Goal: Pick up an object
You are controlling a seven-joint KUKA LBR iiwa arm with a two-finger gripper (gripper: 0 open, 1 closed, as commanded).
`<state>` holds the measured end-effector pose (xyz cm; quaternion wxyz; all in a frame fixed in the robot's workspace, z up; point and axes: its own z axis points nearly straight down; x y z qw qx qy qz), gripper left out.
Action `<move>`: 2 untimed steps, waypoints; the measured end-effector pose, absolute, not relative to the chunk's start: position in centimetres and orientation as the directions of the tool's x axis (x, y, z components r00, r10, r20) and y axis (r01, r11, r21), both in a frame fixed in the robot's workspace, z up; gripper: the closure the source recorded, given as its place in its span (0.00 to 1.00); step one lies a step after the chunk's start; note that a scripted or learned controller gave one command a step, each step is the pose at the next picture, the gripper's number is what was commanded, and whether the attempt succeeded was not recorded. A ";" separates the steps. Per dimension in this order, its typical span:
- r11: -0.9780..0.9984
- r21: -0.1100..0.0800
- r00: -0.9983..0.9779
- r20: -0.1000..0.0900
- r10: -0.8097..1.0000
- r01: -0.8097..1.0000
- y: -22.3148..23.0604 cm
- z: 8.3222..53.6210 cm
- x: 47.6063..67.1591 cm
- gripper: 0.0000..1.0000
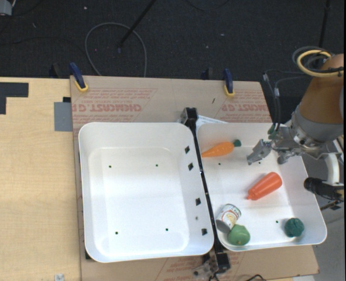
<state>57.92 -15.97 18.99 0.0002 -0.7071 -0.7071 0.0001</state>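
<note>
Arm: grey, orange band above the wrist, entering from the right, angled down and leftward. Gripper point(260, 156): at the arm's left end, low.

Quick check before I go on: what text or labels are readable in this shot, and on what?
Cardboard sheet under the bins: red print repeated twice, upside down and mirrored from this camera; it looks like "CHEMCAST", but I can't be sure.
Small can in the right bin: label too small and blurred to read.
Nothing else legible.
</note>
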 end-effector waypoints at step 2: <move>0.001 -0.001 -0.001 0.001 1.000 1.000 -15.6 8.7 54.6 0.00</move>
